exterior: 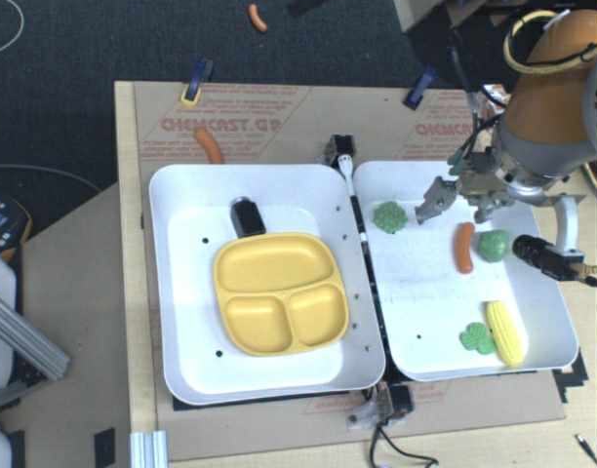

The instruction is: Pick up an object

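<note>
Two white bins sit side by side on a cardboard-covered bench (279, 115). The left bin (177, 291) holds a yellow divided plate (279, 292) near its middle, with a small black object (247, 216) just beyond the plate toward the far edge. The right bin (425, 310) holds a green broccoli piece (389, 216) near its far left corner, an orange sausage (463, 247), a green round piece (493, 247) beside it, and a corn cob (505, 331) with a green leafy piece (477, 338) touching it near the front right corner. The gripper (453, 195) hangs over the right bin's far edge, fingers spread. Another orange sausage (210, 145) lies on the cardboard.
</note>
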